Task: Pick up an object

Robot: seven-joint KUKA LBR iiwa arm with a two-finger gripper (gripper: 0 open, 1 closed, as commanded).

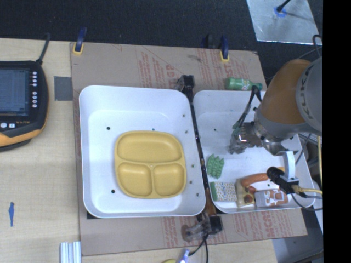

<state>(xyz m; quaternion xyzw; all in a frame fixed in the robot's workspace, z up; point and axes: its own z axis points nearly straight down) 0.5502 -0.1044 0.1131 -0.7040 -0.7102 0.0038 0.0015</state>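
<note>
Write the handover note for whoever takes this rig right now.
Gripper: low over the right bin, upper middle; nothing seen held.
Left bin: yellow divided tray in the middle.
Right bin: green toy by the left wall; patterned packet, hot dog toy and small box along the near edge.
Green bottle lies outside, behind the right bin.
Done: no pick yet.
Left: grasp an object and lift it.
</note>
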